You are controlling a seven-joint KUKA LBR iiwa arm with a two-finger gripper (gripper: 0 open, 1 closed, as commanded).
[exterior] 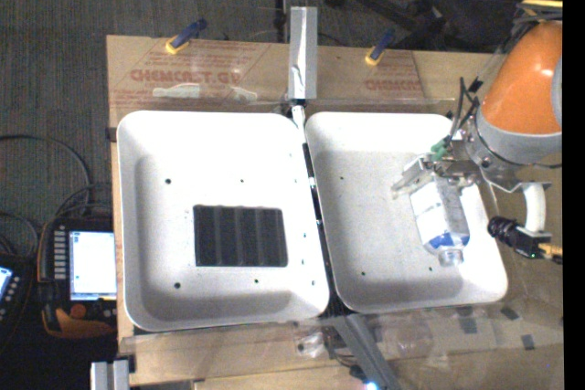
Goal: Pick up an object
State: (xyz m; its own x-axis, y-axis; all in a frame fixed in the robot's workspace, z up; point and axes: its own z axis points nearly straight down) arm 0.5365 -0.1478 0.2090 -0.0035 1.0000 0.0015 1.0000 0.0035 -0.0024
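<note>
A clear plastic bottle (441,219) with a blue label and a cap lies in the right bin (366,196), near that bin's right side, with its cap toward the front. My gripper (441,171) hovers directly over the bottle's far end, low in the bin, and its body hides where it meets the bottle. A black ribbed rectangular block (239,236) lies flat in the middle of the left bin (155,151).
The arm's grey and orange wrist (526,96) reaches in over the right bin's right rim. A metal post (302,59) stands behind the seam between the bins. Blue and yellow clamps (186,36) sit on the board behind. A black cable connector (512,236) hangs by the right rim.
</note>
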